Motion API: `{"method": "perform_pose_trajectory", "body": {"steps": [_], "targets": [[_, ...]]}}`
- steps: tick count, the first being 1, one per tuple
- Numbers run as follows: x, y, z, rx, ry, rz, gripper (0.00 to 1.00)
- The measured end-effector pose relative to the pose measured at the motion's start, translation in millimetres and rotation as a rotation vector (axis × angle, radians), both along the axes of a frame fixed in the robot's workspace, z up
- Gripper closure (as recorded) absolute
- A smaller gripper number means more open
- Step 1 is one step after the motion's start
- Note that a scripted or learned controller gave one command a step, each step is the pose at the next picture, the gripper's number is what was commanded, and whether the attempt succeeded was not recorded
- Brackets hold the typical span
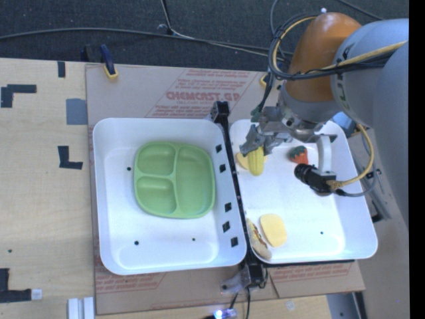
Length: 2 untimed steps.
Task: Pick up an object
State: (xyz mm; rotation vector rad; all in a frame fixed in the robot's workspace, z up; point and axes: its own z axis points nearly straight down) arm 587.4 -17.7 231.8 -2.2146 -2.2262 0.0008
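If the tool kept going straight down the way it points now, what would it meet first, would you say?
Most likely the yellow toy corn, which lies right under the tool near the left wall of the right bin. Depth is hard to judge here; they may already touch.

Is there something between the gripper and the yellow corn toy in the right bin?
Nothing visible stands between them. The gripper is right over the upper end of the yellow corn toy in the right bin. The burger toy and the small orange toy lie apart from it.
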Motion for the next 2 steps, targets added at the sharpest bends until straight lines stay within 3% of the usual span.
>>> {"method": "perform_pose_trajectory", "body": {"steps": [2], "targets": [[27.6, 104.8, -9.2, 0.000, 0.000, 0.001, 1.00]]}}
